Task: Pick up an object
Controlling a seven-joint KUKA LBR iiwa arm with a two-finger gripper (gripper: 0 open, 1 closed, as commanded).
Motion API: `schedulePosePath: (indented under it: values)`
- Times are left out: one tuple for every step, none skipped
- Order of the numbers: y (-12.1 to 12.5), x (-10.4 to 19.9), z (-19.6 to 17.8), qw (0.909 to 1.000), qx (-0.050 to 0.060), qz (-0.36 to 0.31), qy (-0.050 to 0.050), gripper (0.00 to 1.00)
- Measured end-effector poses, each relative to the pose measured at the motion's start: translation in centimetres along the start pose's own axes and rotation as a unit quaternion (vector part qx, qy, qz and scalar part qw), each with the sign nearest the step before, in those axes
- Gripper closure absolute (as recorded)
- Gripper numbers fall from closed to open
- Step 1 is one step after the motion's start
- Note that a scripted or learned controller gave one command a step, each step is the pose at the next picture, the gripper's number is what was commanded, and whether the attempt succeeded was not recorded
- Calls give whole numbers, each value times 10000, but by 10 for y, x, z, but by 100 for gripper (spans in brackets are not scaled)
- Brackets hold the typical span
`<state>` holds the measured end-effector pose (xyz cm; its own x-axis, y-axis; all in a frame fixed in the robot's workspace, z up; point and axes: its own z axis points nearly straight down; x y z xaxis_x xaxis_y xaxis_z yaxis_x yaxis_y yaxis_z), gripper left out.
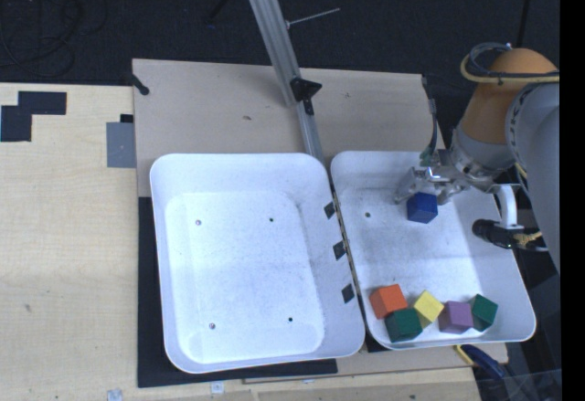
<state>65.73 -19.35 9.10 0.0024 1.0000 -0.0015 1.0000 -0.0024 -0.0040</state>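
- Arm (512, 116) in from the right edge of the frame, orange band up top, wrist angled down into the right bin (402, 271).
- Gripper (428, 189) sits in the upper middle of that bin, metal fingers (413, 185) splayed just above a blue cube (421, 208).
- Looks part open, straddling the cube's top edge. Can't tell whether the cube is actually pinched or just touching below the tips; no clear grip visible, so not calling it held.
- Blue cube appears to rest on or just off the bin floor, well apart from the rest of the blocks.
- Other blocks bunched along the lower edge of the right bin: orange block (388, 299), dark green block (403, 325), yellow block (428, 307), purple block (455, 315), green block (483, 310). Packed close, some touching.
- Left bin (183, 180) next door, sharing a middle rim with clips.
- Handling guess: small, rigid, light; probably wood or plastic. Flat faces, so a squeeze on two opposite sides near mid-height should hold. Smooth faces may slip if caught on a corner or edge.
- Isolated cube = easiest target; no neighbours to foul the fingers.
- Risk: a diagonal grab could twist the cube out.
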Motion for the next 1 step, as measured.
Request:
schedulePosePath:
  values:
    - [-16, 5, 1, 10000, 1, -17, 10, 0]
